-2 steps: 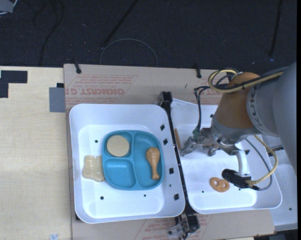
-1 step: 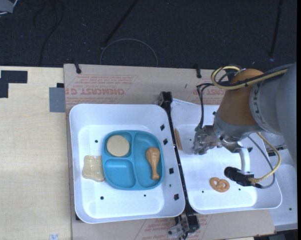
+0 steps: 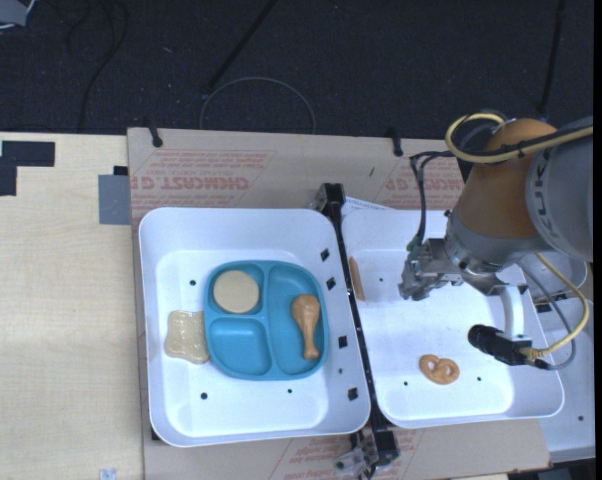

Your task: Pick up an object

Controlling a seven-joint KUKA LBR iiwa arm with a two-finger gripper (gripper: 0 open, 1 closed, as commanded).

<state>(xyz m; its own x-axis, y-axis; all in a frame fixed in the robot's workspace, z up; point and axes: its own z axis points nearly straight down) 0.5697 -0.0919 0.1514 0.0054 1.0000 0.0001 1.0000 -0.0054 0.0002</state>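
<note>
Closest to you along the bottom edge, the cardboard sheet [image 3: 311,458] pokes out from under 2 white bins. Start at the left bin [image 3: 171,408]: a pale toast-like piece [image 3: 186,336] lies on its floor, touching the left edge of a blue divided tray [image 3: 243,353]. On that tray you see a round tan patty [image 3: 235,291] in the upper-left compartment and a drumstick [image 3: 307,324] in the right one. Move across the black clips to the right bin [image 3: 481,408]: a pretzel [image 3: 439,370] lies near its front, well apart from the gripper [image 3: 418,279], which hangs over the bin's upper-left floor. You cannot tell how wide its jaws stand.
</note>
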